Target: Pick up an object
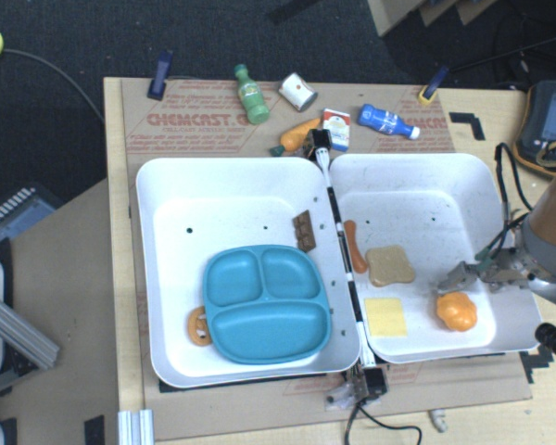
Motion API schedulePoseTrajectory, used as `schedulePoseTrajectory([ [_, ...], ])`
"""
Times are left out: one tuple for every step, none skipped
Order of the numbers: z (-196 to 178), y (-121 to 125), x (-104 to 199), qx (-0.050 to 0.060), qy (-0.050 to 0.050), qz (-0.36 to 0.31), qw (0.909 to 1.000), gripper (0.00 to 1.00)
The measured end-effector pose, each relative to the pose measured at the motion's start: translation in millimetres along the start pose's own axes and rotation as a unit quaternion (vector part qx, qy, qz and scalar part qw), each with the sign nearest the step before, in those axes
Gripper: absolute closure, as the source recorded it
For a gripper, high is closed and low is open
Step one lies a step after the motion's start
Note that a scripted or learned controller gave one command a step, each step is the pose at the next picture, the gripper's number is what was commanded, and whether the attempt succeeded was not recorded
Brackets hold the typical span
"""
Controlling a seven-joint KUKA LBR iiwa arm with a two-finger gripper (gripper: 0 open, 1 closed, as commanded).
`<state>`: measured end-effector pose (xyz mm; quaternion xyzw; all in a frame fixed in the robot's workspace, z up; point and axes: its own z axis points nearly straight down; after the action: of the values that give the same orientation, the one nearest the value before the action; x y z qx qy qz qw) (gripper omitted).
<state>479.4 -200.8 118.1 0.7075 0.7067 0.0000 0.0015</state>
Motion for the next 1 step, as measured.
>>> schedulePoseTrajectory([
  [33.7,-0.6,68.5,0.002,0.002,-0.001,1.0000,0.00],
])
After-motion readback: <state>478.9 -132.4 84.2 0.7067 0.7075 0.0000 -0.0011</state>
